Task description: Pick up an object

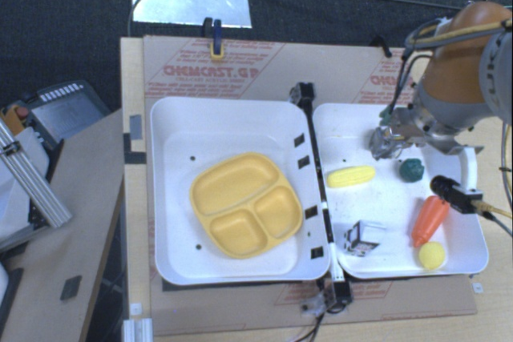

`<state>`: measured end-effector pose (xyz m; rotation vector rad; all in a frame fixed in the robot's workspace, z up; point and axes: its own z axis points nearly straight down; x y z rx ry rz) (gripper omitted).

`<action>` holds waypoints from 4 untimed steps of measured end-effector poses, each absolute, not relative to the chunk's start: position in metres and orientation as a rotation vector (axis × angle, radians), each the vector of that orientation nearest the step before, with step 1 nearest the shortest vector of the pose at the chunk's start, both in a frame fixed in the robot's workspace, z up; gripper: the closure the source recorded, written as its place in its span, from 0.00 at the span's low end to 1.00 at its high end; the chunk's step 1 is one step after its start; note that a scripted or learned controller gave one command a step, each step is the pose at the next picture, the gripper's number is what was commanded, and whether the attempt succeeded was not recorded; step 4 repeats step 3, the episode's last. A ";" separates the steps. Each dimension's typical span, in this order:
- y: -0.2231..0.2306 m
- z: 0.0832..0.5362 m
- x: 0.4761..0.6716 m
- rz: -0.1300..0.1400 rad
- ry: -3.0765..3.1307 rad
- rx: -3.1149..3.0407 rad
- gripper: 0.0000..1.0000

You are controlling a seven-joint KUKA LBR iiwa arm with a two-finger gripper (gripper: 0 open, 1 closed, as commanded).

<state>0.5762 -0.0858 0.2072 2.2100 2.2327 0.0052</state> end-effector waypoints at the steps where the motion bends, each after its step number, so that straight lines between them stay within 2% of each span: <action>1: -0.022 0.214 0.577 0.006 2.234 2.209 1.00; 3: 0.099 0.233 0.586 0.006 2.234 2.210 1.00; 4: 0.099 0.233 0.586 0.006 2.234 2.210 1.00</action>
